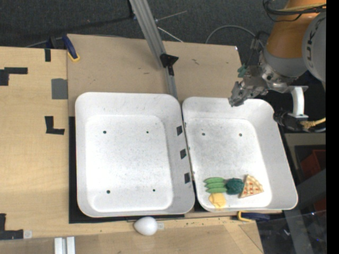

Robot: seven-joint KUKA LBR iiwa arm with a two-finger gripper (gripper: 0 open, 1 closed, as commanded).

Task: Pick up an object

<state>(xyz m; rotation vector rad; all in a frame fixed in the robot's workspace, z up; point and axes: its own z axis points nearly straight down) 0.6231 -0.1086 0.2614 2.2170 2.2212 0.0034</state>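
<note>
I place the gripper (pixel 237 99) over the right bin's (pixel 275 142) far rim, finger state indeterminable; the toy cluster (pixel 233 187) lies toward 6 o'clock.

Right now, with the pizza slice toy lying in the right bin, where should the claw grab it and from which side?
Probably straight from above, closing across the pizza slice on its two long edges. It lies flat, and the dark green toy crowds its left, so the near-right side offers more room.
</note>
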